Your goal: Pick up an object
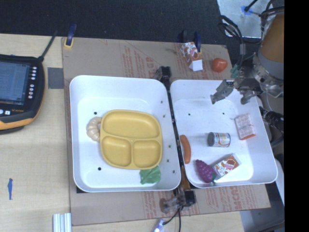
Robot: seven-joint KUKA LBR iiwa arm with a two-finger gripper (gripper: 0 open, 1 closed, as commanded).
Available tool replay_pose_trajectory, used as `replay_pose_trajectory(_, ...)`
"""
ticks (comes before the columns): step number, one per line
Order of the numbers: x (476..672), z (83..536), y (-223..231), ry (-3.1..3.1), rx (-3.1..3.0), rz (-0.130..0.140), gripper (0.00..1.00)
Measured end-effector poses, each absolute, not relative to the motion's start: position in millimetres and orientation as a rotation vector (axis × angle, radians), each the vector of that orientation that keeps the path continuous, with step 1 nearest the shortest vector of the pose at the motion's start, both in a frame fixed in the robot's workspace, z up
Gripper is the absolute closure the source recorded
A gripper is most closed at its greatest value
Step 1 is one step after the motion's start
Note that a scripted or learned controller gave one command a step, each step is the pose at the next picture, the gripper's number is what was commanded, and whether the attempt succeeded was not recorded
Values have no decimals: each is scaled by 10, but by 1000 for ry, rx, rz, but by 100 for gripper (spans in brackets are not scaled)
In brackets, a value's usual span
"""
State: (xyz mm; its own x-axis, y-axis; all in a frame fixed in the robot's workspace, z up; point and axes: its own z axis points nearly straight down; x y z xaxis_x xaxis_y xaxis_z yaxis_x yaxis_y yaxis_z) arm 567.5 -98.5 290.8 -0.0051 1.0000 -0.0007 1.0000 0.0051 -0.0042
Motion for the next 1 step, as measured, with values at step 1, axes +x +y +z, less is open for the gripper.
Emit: replay_pose_trajectory(1, 5564, 1283, -1319, -2224, -2213, 8, 0)
